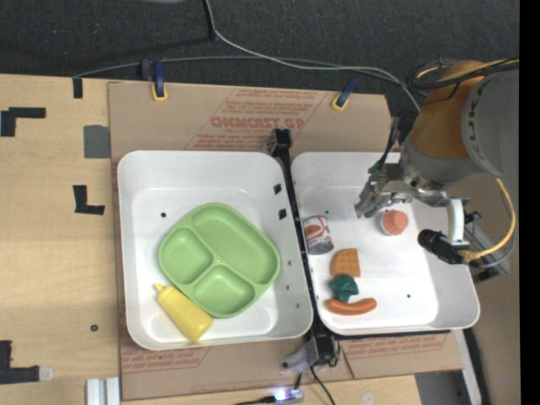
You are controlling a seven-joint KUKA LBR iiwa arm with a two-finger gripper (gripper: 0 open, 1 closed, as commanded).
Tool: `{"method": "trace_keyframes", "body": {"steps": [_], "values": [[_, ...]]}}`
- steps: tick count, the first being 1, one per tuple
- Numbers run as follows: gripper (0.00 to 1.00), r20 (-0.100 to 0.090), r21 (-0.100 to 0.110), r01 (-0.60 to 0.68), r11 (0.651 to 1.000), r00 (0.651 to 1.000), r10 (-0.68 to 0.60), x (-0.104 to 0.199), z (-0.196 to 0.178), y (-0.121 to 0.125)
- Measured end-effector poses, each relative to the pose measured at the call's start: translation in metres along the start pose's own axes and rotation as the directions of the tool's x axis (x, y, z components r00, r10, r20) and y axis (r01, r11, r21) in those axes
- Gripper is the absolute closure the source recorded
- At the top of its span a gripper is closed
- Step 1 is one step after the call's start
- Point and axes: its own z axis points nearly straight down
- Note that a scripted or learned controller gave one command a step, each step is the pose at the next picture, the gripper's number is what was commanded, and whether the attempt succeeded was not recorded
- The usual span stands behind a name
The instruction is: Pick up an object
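Peach (pixel 394 223) lies just beside claw (pixel 372 204).

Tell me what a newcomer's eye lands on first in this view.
The bright green divided plate in the left bin stands out most, with a yellow squeeze bottle lying at its lower left edge. Next is the grey and orange arm reaching in from the right, its gripper low over the right bin beside a pinkish round toy. Below them lie a small can, a waffle, a teal piece and a sausage.
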Motion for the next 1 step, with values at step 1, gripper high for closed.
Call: {"method": "trace_keyframes", "body": {"steps": [1], "values": [[1.0,0.0,-0.001,0.0,1.0,1.0,0.0,-0.0023,-0.0493,-0.0084]]}}
